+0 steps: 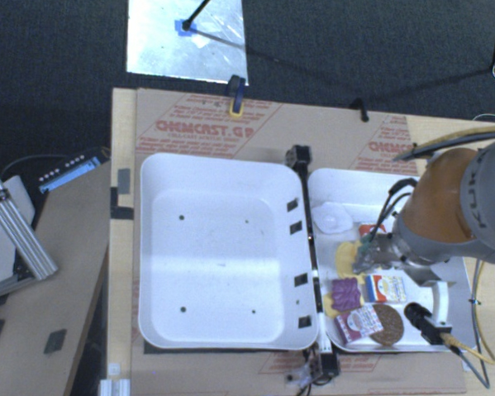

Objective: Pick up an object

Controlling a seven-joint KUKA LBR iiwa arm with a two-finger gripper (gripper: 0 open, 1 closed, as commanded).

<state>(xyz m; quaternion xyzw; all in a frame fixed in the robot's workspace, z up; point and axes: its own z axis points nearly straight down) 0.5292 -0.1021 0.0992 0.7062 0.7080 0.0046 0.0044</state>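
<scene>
I had the jaws [370,256] low in the right bin [347,183], over the yellow piece [346,254] and just beside the red-and-white packet [384,288]; I could not tell how they stood, or if they held anything. The objects lay crowded there: a purple piece [347,292], a brown round one [387,323], a clear cup [329,216]. In my judgement, it was best to descend straight on one item only and lift slowly. The left bin [220,249] was beside.
</scene>
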